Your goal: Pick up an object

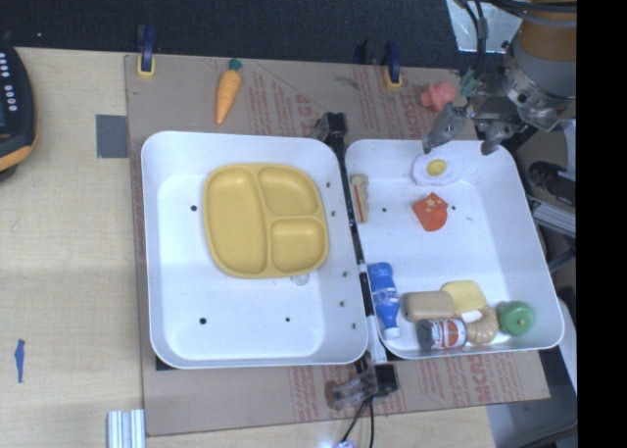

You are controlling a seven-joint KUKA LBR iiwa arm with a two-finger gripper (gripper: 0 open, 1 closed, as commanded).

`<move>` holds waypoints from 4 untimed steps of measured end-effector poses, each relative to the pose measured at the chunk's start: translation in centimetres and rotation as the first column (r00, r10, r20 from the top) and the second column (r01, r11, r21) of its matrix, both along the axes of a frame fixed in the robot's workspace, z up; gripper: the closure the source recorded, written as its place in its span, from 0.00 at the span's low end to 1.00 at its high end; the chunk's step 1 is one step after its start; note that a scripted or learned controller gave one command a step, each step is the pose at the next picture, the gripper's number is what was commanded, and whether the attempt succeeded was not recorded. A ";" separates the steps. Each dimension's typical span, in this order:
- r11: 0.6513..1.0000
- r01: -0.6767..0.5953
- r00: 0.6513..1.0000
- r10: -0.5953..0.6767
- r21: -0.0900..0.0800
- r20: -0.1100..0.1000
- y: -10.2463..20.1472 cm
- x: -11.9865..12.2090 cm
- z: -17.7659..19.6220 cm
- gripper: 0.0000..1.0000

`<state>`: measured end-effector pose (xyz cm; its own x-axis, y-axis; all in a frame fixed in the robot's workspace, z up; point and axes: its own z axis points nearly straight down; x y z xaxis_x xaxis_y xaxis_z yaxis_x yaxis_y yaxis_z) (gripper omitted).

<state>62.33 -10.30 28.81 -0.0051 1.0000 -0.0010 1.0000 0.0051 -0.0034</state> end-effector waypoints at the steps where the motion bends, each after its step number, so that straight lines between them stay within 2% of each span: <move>1: 1.000 0.003 1.000 -0.003 -0.001 -0.007 -3.4 -1.8 -7.4 0.00; 2: 1.000 0.001 1.000 -0.001 0.001 -0.009 -3.5 -1.0 -19.5 0.00; 3: 1.000 0.002 1.000 -0.002 -0.002 0.000 -3.7 -0.7 -17.6 1.00; 4: 1.000 0.001 1.000 -0.001 -0.002 -0.001 -3.7 -0.8 -17.7 0.00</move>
